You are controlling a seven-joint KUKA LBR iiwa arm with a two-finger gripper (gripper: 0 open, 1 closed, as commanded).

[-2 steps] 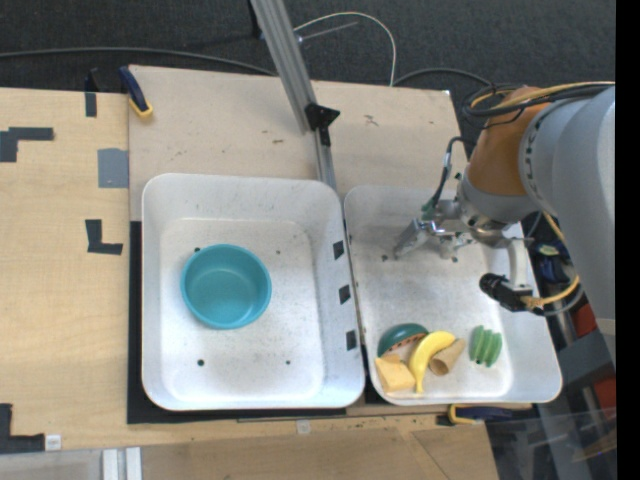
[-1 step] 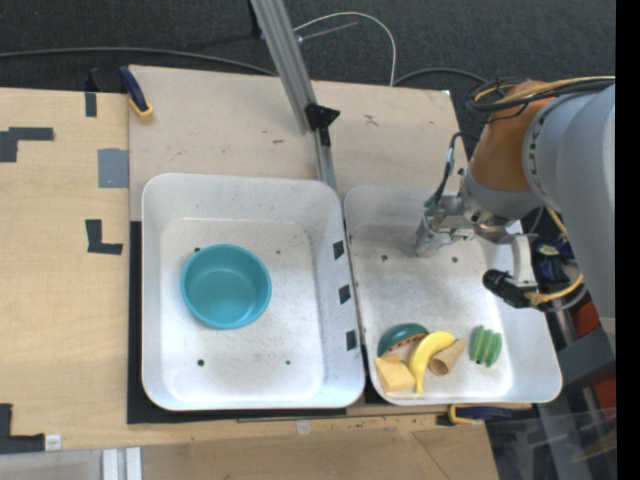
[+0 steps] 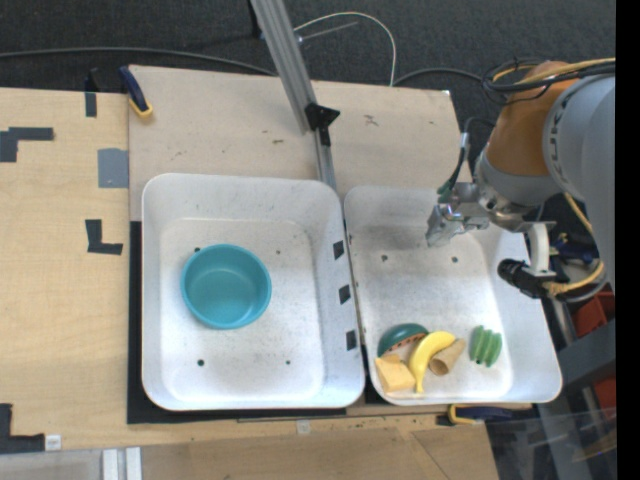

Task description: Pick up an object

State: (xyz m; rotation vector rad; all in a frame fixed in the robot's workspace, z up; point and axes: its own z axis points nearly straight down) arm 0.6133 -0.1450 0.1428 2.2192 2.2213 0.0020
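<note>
Camera view shows four small objects bunched in the near corner of the right bin point(image 3: 520, 368): one banana point(image 3: 430, 353), one green piece point(image 3: 486, 346), one yellow block point(image 3: 395, 373), one dark-green rounded thing point(image 3: 402, 336). One teal bowl point(image 3: 227, 286) sits in the left bin point(image 3: 160, 368). Gripper point(image 3: 440, 230) hangs over the right bin's far end, well apart from them, probably not yet committed; its fingers' spacing cannot be told.

- The bench point(image 3: 60, 298) has a pale wood top with dark tape marks along its left part.
- A tan board point(image 3: 230, 118) lies on it, under the far ends of both bins.
- A grey metal pole point(image 3: 285, 43) slants down from the top edge to a black bracket point(image 3: 322, 117) near the bins' shared edge.
- A yellow-and-blue clamp point(image 3: 135, 92) grips the board's far left corner.
- Thin cables point(image 3: 350, 23) loop over the dark floor point(image 3: 450, 8) behind the bench.
</note>
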